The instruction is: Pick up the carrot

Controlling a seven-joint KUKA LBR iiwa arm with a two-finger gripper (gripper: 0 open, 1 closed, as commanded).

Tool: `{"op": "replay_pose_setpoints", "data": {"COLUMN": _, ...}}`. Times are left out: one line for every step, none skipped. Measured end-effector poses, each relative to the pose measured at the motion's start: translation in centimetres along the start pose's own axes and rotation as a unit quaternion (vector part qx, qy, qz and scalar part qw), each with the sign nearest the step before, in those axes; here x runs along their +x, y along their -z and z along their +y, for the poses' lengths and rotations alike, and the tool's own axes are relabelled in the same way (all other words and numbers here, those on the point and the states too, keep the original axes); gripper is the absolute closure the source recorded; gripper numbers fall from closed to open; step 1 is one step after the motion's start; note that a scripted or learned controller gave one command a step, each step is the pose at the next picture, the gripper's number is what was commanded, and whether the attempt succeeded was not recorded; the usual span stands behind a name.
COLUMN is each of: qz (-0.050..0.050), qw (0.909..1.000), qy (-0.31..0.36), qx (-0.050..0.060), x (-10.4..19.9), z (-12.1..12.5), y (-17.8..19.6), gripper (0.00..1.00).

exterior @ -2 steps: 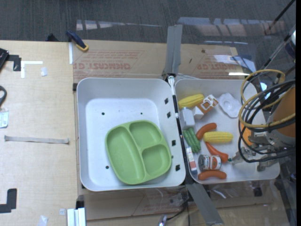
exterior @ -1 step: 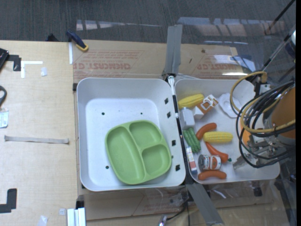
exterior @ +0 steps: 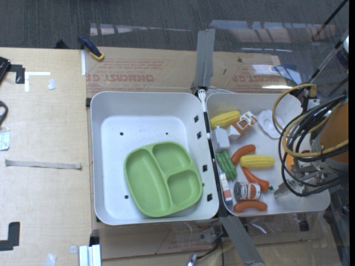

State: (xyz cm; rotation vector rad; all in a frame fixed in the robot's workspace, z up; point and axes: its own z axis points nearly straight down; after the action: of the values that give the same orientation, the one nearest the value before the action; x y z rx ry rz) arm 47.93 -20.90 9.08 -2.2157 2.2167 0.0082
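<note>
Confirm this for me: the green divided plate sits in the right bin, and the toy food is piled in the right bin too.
Not quite. The camera view shows the green divided plate lying in the left bin, not the right one. The rest stands: the toy food, including the two corn cobs and the carrot, is piled in the right bin.

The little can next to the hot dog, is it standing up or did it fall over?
Fallen over. The can lies on its side in the right bin, its label facing up and one round end pointing left, just above the hot dog.
</note>
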Motion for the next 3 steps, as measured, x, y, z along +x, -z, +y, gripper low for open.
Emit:
{"op": "replay_pose_setpoints", "data": {"qz": 0.001, "qw": 0.9871, "qy": -0.160, "qx": 0.001, "x": 0.72, "z": -0.10, "y": 0.12, "gripper": 0.00}}
{"op": "replay_pose_setpoints", "data": {"qz": -0.003, "qw": 0.9998, "qy": -0.019, "qx": -0.002, "x": 0.38, "z": 0.09, "y": -0.07, "gripper": 0.00}}
{"op": "replay_pose_setpoints", "data": {"qz": 0.001, "qw": 0.9861, "qy": -0.166, "qx": 0.001, "x": 0.76, "z": -0.06, "y": 0.10, "gripper": 0.00}}
